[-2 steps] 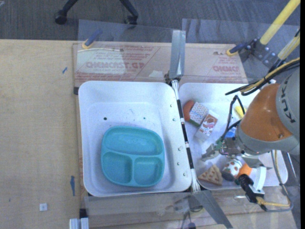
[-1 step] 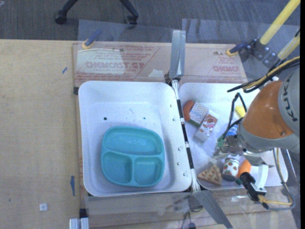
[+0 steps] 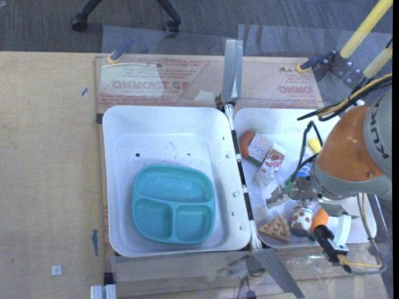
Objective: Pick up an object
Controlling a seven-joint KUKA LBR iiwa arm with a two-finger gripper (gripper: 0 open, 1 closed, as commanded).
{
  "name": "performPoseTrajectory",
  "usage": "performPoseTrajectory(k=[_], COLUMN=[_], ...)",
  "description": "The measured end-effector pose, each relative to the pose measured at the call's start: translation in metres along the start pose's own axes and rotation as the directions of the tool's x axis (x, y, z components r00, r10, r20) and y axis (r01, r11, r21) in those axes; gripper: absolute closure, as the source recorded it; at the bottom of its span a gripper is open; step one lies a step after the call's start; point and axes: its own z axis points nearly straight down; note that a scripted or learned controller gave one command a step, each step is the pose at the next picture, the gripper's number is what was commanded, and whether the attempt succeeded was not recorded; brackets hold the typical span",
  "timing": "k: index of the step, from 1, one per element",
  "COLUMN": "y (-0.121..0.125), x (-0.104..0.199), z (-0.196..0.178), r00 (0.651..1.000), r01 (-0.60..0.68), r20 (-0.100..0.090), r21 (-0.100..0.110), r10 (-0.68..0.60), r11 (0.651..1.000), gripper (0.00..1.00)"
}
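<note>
Two bins: the left bin [image 3: 118, 185] has a teal divided plate [image 3: 173, 204] sitting in it, the right bin [image 3: 280, 120] has all the small clutter.
Arm: comes in from the right, orange band over the right bin, gripper [image 3: 288, 195] low among the toys near the bin's front.
Fingers: honestly can't tell if they're spread or closed, the wrist and cabling hide too much. Nothing visibly held.
Candidates: a pizza slice toy [image 3: 275, 229] by the front-left corner, a round spotted toy [image 3: 302, 220] just beside it, an orange piece [image 3: 320, 218] touching that one.
Further back: a small carton [image 3: 270, 164] and a red-patterned box [image 3: 258, 147] leaning together near the divider.
Likely target: my guess is the pizza slice or the spotted toy, both just under the gripper.
Risk 1: stuff is packed tight, so a finger could land on a neighbour and shove it instead of straddling anything.
Risk 2: the round toy looks like it could roll out of a pinch.
Risk 3: the pizza slice lies flat, so fingers may skid over it.
</note>
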Motion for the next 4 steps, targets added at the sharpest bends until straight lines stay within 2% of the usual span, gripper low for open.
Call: performPoseTrajectory(k=[1,3,4], y=[0.007,-0.001,0.0], x=[0.001,0.001,0.001], z=[0.011,0.01,0.0], r00=[1.0,1.0,1.0], r01=[0.004,0.004,0.003], r20=[-0.002,-0.001,-0.001], r21=[0.01,0.003,0.0], r10=[-0.004,-0.004,-0.003], r11=[1.0,1.0,1.0], gripper=[0.0,0.0,1.0])
